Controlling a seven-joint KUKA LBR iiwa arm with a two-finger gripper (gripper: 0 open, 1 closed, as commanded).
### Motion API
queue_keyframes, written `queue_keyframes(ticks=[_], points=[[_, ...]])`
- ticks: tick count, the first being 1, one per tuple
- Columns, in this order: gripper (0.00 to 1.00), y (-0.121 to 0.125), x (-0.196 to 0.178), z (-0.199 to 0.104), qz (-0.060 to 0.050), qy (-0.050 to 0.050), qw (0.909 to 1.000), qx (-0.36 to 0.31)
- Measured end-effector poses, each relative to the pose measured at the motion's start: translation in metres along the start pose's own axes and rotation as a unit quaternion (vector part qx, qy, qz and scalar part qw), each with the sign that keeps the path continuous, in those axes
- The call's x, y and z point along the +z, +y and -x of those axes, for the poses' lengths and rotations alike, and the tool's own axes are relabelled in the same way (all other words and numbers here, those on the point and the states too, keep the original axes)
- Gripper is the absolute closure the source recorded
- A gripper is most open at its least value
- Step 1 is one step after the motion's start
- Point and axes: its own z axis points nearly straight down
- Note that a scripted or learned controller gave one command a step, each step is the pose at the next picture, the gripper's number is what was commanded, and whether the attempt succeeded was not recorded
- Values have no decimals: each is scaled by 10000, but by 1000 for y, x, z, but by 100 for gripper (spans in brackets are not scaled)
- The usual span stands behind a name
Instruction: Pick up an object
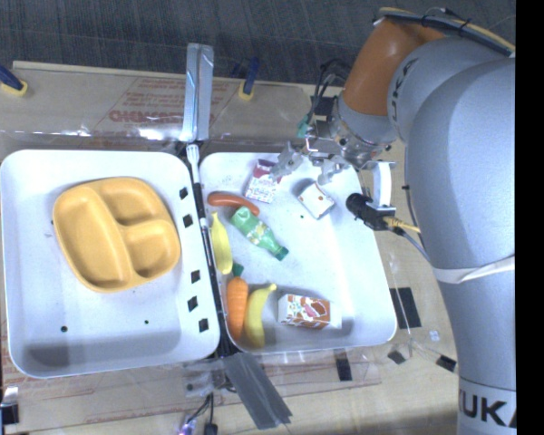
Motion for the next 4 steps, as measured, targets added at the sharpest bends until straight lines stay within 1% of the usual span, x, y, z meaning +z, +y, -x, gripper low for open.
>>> queue_keyframes(ticks=[1, 2, 3, 4], points=[[0, -27, 81, -36, -20, 2, 9966, -821], [0, -4, -21, -76, 4, -6, 9592, -2827], [0, -19, 74, -56, 30, -15, 9625, -2713], [0, -44, 42, 1, -6, -2, 9653, -2610]])
